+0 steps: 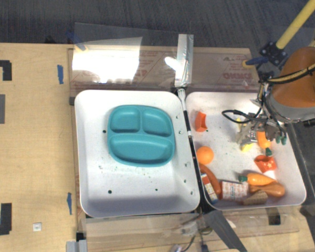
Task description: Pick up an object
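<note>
The gripper (248, 135) sits low inside the right bin (228, 105), toward its right half and nearer the far edge than the near one. Whether it grips anything cannot be told: cables and dark hardware crowd the tip. A small yellow piece (246, 147) lies directly under the tip, touching or almost touching it. An orange item (262, 139) sits just beside the tip on its right, contact unclear. The arm's orange band (300, 80) hangs over the bin's far right corner.

Next outward, a red-and-white object (266, 163) lies near the right wall. Along the near edge rest a carrot-like orange piece (261, 179), a brown rounded piece (275, 189), a labelled bottle on its side (235, 189) and a reddish sausage shape (210, 180), packed close together. An orange ball (204, 155) lies by the left wall, with a small orange cup-like piece (200, 121) beyond it toward the far left corner.

The left bin (89, 140) carries a teal divided plate (142, 135), roughly central, shifted toward the far edge. A clear plastic sheet (126, 56) stands behind both bins.
</note>
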{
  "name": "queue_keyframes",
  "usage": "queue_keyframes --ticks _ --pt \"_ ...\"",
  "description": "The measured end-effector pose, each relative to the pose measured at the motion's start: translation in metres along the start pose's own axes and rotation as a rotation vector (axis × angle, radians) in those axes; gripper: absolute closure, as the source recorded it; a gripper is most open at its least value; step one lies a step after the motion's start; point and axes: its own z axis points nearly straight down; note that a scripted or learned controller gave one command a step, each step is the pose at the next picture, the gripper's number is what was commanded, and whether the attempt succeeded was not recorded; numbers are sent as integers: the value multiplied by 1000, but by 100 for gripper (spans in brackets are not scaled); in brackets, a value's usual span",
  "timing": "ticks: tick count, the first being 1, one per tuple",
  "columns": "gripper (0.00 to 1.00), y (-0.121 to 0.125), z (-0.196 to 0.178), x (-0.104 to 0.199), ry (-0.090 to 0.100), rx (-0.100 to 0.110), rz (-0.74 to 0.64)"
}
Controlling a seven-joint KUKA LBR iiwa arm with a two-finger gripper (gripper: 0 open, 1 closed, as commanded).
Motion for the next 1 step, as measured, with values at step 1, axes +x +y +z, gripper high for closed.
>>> queue_keyframes --ticks 1 --pt "100 18 -125 10 6 0 -80"
